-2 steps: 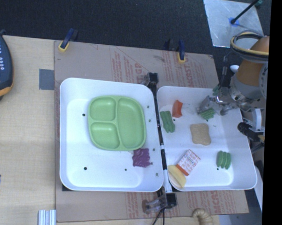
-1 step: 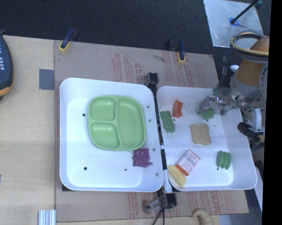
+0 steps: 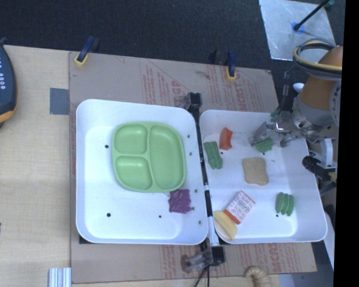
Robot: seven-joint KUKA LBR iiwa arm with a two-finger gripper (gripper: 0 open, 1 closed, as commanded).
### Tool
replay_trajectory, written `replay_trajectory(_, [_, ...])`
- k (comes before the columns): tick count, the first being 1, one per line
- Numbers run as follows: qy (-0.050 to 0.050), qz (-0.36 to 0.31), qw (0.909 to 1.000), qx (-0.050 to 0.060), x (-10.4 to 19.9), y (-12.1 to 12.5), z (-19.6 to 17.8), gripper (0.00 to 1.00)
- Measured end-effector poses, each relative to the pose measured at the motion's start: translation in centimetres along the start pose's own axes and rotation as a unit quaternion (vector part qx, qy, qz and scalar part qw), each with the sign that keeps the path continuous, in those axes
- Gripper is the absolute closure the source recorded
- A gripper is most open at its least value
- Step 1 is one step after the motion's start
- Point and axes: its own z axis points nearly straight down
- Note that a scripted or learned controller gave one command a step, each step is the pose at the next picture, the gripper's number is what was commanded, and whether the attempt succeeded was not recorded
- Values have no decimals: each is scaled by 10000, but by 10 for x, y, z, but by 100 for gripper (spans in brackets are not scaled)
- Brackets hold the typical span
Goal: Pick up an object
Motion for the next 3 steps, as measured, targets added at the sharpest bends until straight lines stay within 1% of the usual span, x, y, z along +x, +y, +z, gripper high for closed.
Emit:
replay_trajectory(1, [5,-9,10000,13,20,0,0,0])
replay_trajectory(2, [10,12,10000,32,42,-60,1,0])
replay_trajectory(3, [-6,-5,10000,-21,20,2,-1,0])
